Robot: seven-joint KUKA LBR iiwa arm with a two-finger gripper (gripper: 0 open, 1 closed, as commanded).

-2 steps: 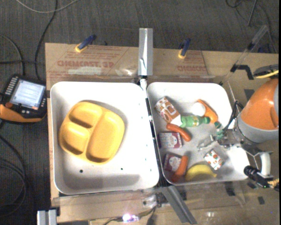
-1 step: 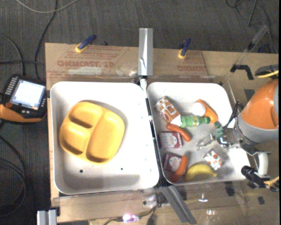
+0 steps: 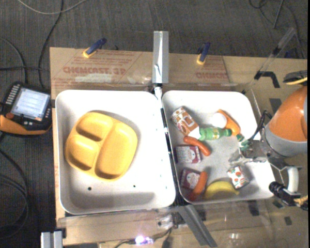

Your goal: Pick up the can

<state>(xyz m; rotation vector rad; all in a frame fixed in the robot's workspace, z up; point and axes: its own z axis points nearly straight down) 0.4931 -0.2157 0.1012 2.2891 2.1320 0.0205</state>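
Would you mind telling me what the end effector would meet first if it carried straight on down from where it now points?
Probably the small white carton with red print, which lies just below the end effector in the right bin. Depth is hard to judge from this slanted view, so it might pass beside the carton and reach the bin floor.

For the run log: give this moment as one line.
arm: over right bin, right side | pincer: above carton, holding nothing seen | can: lying upper left in right bin | left bin: yellow tray

Yellow divided tray (image 3: pixel 102 144) fills the left bin (image 3: pixel 62 138) (slightly askew).
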